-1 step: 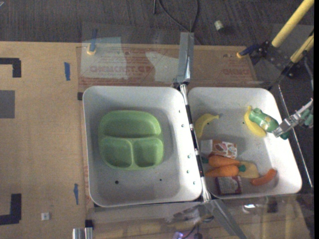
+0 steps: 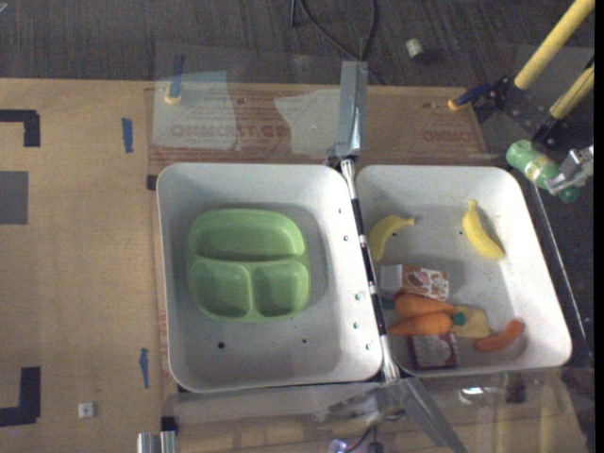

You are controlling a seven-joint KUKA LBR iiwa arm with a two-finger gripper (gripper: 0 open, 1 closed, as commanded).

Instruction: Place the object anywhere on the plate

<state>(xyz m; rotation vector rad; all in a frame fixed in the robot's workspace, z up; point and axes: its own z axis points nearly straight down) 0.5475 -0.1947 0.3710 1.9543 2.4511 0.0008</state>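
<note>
The green plate (image 2: pixel 248 264) sits bare in the left bin (image 2: pixel 179 347), while the candidate objects, two bananas (image 2: pixel 482 231) and the carrots (image 2: pixel 422 315), lie crowded in the right bin (image 2: pixel 543 291). The gripper (image 2: pixel 566 179) hangs at the frame's right edge, and I cannot tell how it is set. The carrots touch neighbouring items, so a descent there could likely pinch two or slip off.

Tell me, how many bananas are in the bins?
2, both in the right bin. One banana lies by the bin's left wall, next to the divider. The other banana lies farther right, near the bin's upper right. The pile below could hide more.
</note>
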